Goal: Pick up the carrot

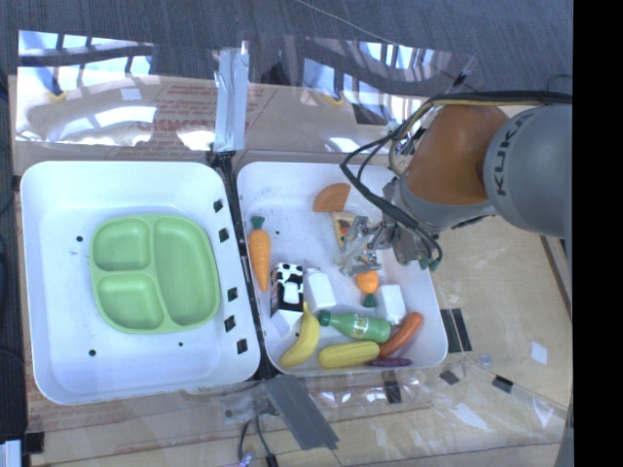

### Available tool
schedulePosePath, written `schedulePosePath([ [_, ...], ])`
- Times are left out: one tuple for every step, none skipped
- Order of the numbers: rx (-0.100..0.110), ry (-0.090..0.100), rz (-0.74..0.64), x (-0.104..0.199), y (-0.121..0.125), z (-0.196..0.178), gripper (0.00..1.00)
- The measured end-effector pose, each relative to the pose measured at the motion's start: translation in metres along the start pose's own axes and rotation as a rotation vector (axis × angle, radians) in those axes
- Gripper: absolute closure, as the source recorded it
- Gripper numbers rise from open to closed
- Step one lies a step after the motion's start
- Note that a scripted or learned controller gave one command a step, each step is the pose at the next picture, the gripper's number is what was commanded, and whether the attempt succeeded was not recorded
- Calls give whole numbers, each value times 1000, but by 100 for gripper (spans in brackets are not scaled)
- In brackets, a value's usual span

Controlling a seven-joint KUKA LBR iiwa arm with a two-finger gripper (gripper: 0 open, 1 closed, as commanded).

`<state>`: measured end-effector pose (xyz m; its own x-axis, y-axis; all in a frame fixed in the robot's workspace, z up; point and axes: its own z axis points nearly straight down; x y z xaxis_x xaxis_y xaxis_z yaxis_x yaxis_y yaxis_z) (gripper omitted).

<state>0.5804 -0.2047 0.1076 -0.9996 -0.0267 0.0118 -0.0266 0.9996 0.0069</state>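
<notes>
Clearly we have some way to go before the carrot (259, 253) is ours. It lies lengthwise against the left wall of the right bin (292, 178), green top pointing to the far side, just beside the divider between the two bins and touching nothing we can make out except perhaps the black-and-white block (286, 286) near its tip. That spot by the wall looks awkward — we judge there is little room on its left side.

Our hand (362, 251) hangs over the middle of the same bin, well to the right of the carrot, above a clutter of toy food: an orange slice (332, 197) on the far side and a small orange fruit (367, 282) just below it. We cannot tell how the hand is set, since cables and metal parts blur together there. Nothing is visibly held.

Our arm (506, 168) reaches in from the right, its orange band (450, 154) above the wrist, which points down and leftward into the bin. Across in the left bin (49, 290) sits a green divided plate (156, 272) — apart from all this.
</notes>
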Motion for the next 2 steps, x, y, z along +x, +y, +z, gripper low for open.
schedulePosePath([
  [0,0,-1,0,0,0,0],
  [-1,2,-3,-1,1,-6,100],
])
